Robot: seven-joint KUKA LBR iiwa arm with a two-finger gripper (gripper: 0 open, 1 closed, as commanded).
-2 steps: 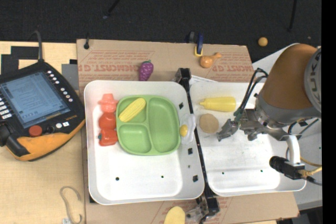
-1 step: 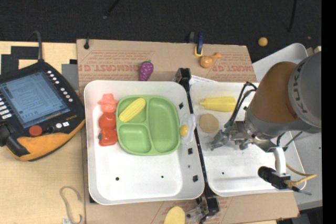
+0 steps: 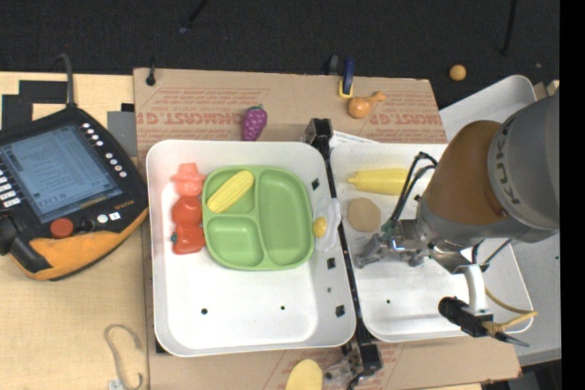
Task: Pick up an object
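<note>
In the right bin [image 3: 411, 315], a tan round disc [image 3: 363, 215] lies near the left wall, with a long yellow toy [image 3: 379, 181] just behind it. My gripper [image 3: 370, 251] hangs low over the right bin's left part, just in front of the tan disc, and nothing shows as held. The grey arm with its orange band [image 3: 471, 183] covers the bin's right half. The left bin [image 3: 238, 315] holds a green divided plate [image 3: 274, 228] with a yellow corn cob [image 3: 228, 190] in it. A red and orange toy [image 3: 186, 210] lies beside the plate.
A small yellow piece [image 3: 320, 228] sits at the divide between the bins. On the cardboard behind lie purple grapes [image 3: 254, 121] and an orange gourd [image 3: 364, 105]. A yellow lemon [image 3: 304, 374] lies at the front edge. A teach pendant [image 3: 64, 187] rests on the left bench.
</note>
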